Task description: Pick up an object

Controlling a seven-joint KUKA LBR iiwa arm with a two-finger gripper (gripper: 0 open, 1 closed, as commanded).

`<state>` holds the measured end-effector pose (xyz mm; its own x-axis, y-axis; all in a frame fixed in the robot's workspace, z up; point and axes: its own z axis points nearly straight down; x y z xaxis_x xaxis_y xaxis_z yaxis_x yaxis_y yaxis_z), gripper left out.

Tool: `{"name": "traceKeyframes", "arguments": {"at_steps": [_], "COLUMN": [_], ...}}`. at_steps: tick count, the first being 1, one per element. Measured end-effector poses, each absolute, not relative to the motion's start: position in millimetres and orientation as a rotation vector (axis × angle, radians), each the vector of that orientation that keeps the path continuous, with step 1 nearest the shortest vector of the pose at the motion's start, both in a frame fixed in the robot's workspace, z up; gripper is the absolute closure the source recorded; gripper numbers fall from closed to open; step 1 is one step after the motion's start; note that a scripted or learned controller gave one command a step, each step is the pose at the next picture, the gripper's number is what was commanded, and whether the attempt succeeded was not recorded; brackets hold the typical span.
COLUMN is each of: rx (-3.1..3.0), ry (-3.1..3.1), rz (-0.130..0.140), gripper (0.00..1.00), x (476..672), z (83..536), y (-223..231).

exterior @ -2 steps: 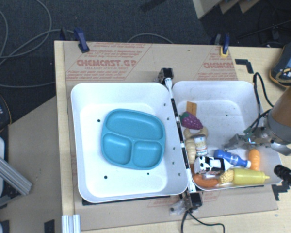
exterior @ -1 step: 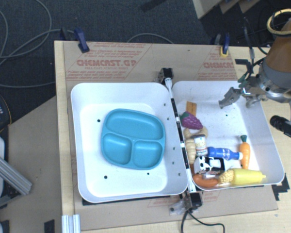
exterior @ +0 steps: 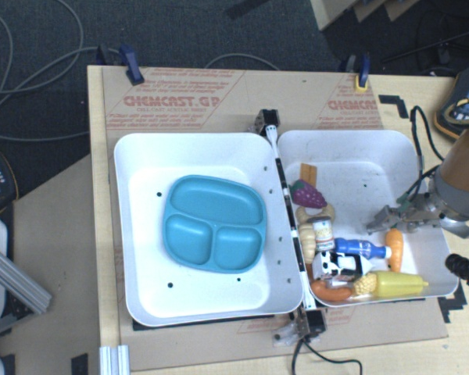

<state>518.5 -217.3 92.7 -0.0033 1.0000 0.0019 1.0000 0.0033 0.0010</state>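
1. Cardboard-topped counter [exterior: 219,100] carries two bins; toy food crowds the right bin [exterior: 352,151].
2. My hand [exterior: 399,216] hovers above the carrot [exterior: 394,248]; its grip I cannot tell.
3. I judge the carrot light, stiff and slick; grasp mid-body.

Below me the worktop [exterior: 219,92] is covered by a brown sheet printed with red lettering, held at its far edge by two blue clamps [exterior: 130,63]. My left bin [exterior: 133,209] holds a blue divided plate [exterior: 213,223], lying flat near its middle. Dark cables [exterior: 31,22] loop over the grey floor [exterior: 180,14] beyond the worktop.
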Motion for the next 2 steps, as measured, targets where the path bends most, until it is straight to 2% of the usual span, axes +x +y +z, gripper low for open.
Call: {"name": "traceKeyframes", "arguments": {"at_steps": [1,2], "rx": [-2.224,-2.21], "ry": [-2.225,-2.249], "rz": [-0.003,-0.021], "gripper": [1.0,1.0], "x": [518.4,629.4], "z": [102,191], "y": [-219,-79]}}
